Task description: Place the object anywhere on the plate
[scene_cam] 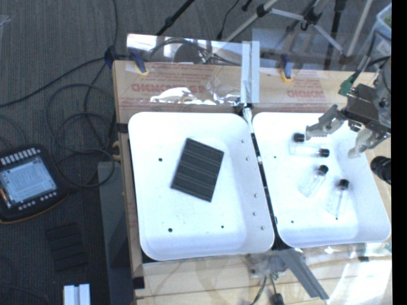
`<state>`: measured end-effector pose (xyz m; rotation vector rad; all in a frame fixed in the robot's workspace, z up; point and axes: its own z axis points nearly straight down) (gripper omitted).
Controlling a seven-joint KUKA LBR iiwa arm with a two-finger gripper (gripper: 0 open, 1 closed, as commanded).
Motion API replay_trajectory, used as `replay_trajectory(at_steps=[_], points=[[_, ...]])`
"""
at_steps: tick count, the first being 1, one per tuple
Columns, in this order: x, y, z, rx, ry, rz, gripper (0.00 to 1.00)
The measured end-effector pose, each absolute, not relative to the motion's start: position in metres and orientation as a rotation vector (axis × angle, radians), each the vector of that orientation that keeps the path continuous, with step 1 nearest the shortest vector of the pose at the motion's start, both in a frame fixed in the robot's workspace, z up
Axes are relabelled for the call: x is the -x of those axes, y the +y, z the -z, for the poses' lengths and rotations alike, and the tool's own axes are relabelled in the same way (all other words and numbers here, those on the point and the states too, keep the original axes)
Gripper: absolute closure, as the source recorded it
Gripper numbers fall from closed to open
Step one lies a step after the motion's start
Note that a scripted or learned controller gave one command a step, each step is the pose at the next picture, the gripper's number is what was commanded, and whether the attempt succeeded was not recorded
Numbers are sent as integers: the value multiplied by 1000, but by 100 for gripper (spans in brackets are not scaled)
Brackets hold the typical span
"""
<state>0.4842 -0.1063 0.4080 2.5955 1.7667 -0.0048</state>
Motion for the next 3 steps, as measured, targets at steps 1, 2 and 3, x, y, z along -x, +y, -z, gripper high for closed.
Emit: replay_trajectory(at_steps=[1, 2, 3], points=[[-484, -106, -408, -2596, 1767, 5, 0], [-484, -106, -408, -2596, 1767, 5, 0], [-484, -180, -430, -2834, 1352, 6, 0]])
